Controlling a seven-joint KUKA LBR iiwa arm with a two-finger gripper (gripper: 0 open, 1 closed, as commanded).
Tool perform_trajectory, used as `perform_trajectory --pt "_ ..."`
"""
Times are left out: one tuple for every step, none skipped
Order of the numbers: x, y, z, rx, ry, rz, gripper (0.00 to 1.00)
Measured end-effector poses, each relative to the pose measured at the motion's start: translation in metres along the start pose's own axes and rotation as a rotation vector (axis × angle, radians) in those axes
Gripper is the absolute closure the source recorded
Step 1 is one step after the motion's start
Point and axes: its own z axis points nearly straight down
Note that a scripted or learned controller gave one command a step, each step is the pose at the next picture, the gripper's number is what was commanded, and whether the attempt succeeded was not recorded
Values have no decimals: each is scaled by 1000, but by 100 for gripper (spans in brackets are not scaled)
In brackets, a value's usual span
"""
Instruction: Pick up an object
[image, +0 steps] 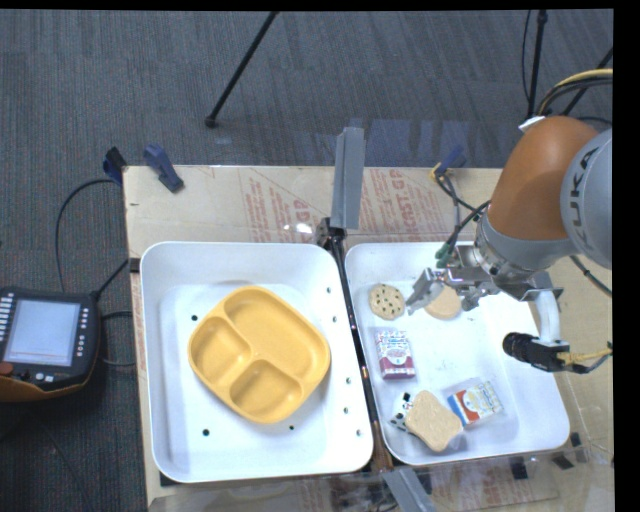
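Hanging low over the right bin (560, 420), the gripper (432, 288) is seen spread just beside a tan disc (444, 306) and a cookie (386, 300), apparently lined up for a grasp, though nothing is held between its fingers yet.

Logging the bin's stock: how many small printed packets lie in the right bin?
2. A red packet lies mid-bin below the cookie; a second packet lies lower, right of the bread slice. More may hide under the arm.
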Motion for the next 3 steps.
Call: perform_trajectory --pt "-13 56 97 -3 -1 -31 0" --pt "-12 -16 108 -5 -1 -2 0" --pt "-67 63 109 -4 -2 14 0"
